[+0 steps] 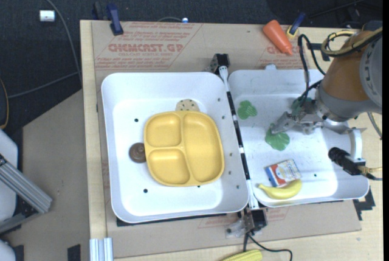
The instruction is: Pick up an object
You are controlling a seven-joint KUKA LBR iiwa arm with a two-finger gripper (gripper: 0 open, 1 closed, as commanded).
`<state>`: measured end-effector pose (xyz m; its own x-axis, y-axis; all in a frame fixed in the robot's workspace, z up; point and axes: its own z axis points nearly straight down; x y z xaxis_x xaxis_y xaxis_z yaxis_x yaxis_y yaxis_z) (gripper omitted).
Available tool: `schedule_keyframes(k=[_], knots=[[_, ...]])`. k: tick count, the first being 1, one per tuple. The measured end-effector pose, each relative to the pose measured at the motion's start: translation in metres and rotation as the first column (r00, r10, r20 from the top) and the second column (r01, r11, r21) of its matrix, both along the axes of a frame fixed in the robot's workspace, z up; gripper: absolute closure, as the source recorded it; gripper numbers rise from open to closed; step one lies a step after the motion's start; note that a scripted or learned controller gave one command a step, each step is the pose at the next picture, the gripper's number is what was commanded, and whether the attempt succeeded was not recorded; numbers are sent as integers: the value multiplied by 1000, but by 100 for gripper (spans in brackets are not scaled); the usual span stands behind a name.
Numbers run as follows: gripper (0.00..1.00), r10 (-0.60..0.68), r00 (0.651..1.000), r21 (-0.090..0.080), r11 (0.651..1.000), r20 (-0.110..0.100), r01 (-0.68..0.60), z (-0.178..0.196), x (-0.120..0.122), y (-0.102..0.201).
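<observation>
The right bin (267,80) holds two green leafy pieces, one near its left wall (247,110) and one in the middle (278,141). A small red, white and blue box (282,171) and a banana (281,191) lie near its front edge. My gripper (281,127) hangs low over the right bin, just above the middle green piece, with the arm reaching in from the right. I see nothing held in it.
The left bin (115,95) carries a yellow divided plate (182,148), a brown disc (137,152) to its left and a tan cookie (188,105) behind it. An orange object (278,37) and a blue clamp (113,19) lie on the bench behind the bins.
</observation>
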<state>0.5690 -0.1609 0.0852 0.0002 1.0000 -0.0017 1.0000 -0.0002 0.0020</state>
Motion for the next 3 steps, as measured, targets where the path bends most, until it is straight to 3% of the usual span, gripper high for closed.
schedule_keyframes(k=[1,2,3], knots=[[0,2,1000,4,1000,-4,-2,4,-6,61],[0,1,1000,2,1000,-1,-1,0,0,65],[100,1,1000,0,1000,2,-1,10,1,65]])
